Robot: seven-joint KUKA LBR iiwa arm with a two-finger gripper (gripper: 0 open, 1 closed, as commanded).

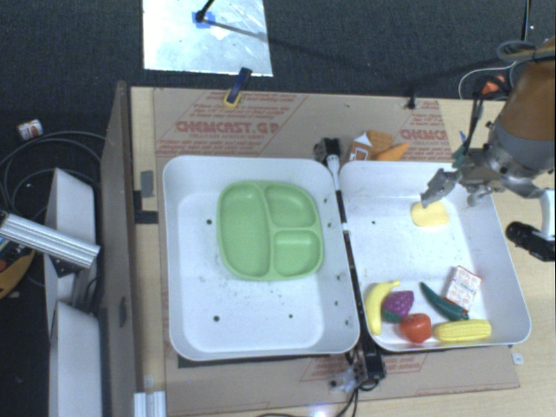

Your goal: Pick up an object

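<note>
Table (261, 115) carried two white bins, green plate (268, 231) in left bin (195, 320), right bin (382, 233) mostly bare mid-floor, toys crowded its near edge, jaws (432, 195) touching yellow block (430, 215), spread unclear.

We find the arm (530, 115) entering from the right, its orange band uppermost. The wrist angles down and leftward, with the gripper (437, 189) lowest. We cannot make out the jaws.

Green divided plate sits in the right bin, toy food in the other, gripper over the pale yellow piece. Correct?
Not quite. The camera view shows the green divided plate in the left bin. The toy food is in the right bin, with the gripper over the pale yellow piece.
</note>
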